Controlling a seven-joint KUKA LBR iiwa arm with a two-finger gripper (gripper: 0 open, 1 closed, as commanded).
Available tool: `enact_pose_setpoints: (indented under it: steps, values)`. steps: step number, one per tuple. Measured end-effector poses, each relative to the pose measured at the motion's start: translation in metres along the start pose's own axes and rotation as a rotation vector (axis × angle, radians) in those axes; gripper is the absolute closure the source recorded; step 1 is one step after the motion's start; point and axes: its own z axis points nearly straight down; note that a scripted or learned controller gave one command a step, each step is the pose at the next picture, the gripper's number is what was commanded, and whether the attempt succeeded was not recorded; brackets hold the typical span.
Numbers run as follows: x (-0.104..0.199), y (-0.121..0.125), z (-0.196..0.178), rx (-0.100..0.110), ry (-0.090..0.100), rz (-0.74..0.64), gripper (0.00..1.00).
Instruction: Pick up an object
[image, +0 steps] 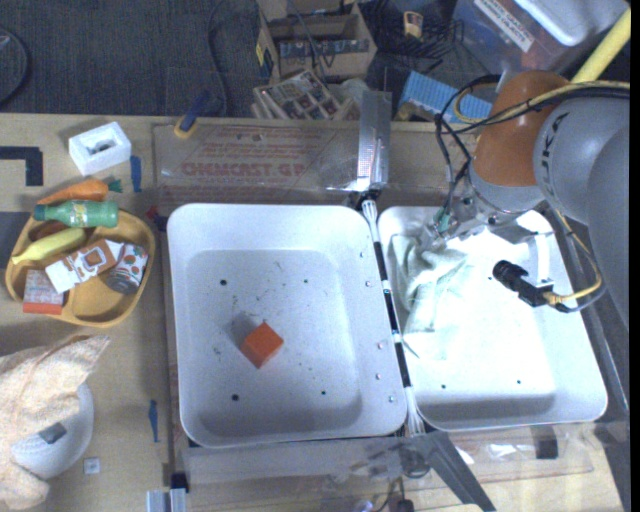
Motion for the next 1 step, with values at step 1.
enact_pose_setpoints:
  steps: [1]
  values:
    - [-0.0001, -0.0001, 0.0001, 0.0, 0.0, 0.0, 0.0]
